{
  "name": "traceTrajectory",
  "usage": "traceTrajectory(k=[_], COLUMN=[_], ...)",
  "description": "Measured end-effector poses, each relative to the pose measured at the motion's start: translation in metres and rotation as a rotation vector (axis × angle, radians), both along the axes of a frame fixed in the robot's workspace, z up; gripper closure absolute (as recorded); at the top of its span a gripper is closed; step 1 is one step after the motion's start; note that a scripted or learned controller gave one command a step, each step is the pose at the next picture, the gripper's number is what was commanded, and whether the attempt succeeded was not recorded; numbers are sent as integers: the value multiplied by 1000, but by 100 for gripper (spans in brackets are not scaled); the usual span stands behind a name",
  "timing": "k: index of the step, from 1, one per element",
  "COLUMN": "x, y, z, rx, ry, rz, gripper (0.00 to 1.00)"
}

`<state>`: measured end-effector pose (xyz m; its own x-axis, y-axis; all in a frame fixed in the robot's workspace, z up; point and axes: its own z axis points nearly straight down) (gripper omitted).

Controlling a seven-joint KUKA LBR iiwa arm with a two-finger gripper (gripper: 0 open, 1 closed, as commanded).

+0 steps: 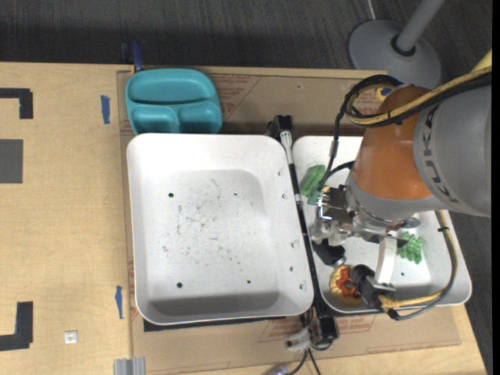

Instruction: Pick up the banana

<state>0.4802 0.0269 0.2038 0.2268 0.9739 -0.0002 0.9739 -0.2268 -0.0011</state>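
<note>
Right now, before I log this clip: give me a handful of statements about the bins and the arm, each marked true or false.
1. The arm is over the right bin. True.
2. A teal divided tray lies inside the left bin. False: it sits outside, past that bin's far edge.
3. Green items lie in the right bin. True: one near its far left part, another toward its right side.
4. The arm's band above the wrist is blue. False: it is orange.
5. The tool is over the left bin. False: it is over the right bin.
</note>
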Motion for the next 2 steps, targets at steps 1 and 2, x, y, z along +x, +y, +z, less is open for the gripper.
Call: traceTrajectory(k=[1,2], x=[1,2], y=[0,0], z=[10,20], rx=[0,-1], ry=[-2,-4], rz=[0,1], gripper=[100,100])
